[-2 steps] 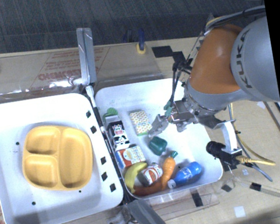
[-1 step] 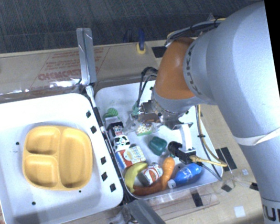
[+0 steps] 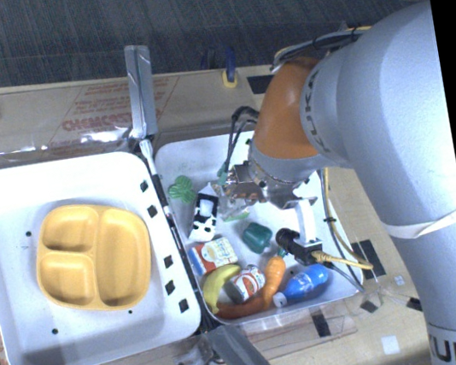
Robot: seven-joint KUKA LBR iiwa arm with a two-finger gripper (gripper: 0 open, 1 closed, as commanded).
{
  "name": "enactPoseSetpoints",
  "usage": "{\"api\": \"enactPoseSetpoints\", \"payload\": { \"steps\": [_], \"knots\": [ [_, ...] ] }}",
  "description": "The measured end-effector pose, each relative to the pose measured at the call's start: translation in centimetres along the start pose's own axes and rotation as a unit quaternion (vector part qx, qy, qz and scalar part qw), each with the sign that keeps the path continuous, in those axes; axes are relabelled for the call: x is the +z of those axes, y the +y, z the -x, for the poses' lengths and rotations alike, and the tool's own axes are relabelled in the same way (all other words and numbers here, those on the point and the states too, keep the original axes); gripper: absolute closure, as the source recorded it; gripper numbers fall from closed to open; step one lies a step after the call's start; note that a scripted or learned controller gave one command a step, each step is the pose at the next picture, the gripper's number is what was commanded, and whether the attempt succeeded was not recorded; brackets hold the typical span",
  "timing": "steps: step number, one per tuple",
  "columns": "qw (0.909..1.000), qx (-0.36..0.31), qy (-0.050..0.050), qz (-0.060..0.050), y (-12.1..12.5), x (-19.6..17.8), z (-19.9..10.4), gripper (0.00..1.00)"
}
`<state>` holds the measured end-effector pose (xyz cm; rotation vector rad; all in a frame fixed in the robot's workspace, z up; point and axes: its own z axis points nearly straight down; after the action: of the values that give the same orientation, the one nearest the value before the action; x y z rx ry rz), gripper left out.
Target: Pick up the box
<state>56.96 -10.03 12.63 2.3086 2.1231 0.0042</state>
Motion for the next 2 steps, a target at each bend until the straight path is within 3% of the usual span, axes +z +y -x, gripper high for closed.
{"api": "enactPoseSetpoints", "payload": {
  "steps": [1,2],
  "knots": [
    [1.0,0.0,0.0,0.0,0.01,-0.01,-0.01,0.0],
    [1.0,-0.002,0.0,-0.001,0.01,-0.94,-0.05,1.0]
  ]
}}
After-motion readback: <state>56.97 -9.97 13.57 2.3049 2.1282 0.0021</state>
